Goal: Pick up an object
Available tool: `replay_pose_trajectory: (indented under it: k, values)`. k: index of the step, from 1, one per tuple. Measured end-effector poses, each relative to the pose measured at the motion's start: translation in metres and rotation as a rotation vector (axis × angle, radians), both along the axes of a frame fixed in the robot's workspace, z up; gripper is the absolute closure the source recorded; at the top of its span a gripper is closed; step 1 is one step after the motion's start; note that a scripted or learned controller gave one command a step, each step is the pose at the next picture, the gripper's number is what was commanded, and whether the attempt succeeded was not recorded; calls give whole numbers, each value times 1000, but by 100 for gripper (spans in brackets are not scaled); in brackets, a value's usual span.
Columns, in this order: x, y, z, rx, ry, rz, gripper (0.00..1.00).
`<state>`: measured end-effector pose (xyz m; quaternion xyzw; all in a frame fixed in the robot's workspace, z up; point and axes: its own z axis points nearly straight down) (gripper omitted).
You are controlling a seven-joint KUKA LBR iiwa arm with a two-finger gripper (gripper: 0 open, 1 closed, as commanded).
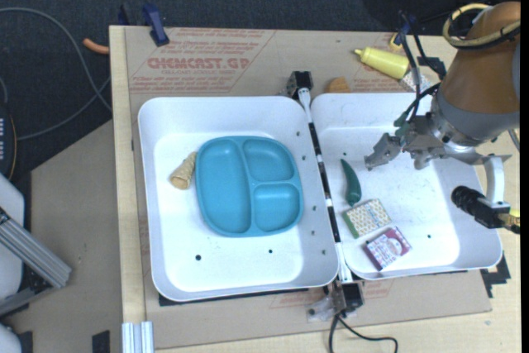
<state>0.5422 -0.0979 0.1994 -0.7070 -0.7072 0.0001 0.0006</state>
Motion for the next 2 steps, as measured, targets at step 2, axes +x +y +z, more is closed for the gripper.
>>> replay_pose_trajectory:
  k: [2]
  values:
    - [0,3,-115,0,1,-1,0]
